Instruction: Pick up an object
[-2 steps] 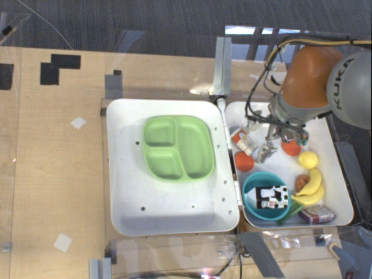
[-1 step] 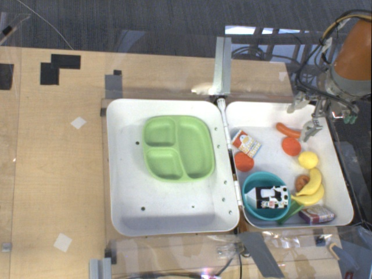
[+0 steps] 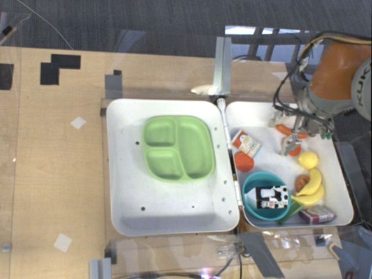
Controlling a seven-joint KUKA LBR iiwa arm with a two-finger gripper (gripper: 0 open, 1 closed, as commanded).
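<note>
My gripper [image 3: 292, 142] hangs low in the upper right part of the right bin [image 3: 343, 182], under the grey wrist and orange band. It is right over a small orange piece [image 3: 295, 150], and another orange piece [image 3: 283, 129] lies just to its left. A yellow lemon [image 3: 308, 160] sits just below and to the right of it. A banana [image 3: 314, 189] lies further down, beside a brown item [image 3: 301, 182]. I cannot see whether anything is gripped.
The right bin also holds a small white and orange carton [image 3: 246, 144], a red round item [image 3: 244, 162], a teal bowl [image 3: 256, 185] with a black and white carton [image 3: 272, 197], and a purple box [image 3: 318, 215]. A green divided plate [image 3: 177, 147] lies in the left bin [image 3: 128, 202].
</note>
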